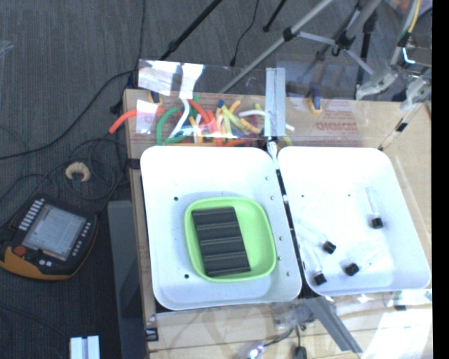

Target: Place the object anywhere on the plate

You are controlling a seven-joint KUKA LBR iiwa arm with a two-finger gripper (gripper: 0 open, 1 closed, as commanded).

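A lime-green square plate sits in the middle of the left white bin. A dark grey ribbed rectangular block lies flat on the plate, its long side running near to far, well inside the rim. In the right white bin lie several clear tubes with black caps, one near the right wall, one in the middle and one toward the front.
A clear panel with coloured cables behind it stands along the far edge of the bins. A teach pendant lies on the floor to the left. Tripod legs cross the floor beyond the bench.
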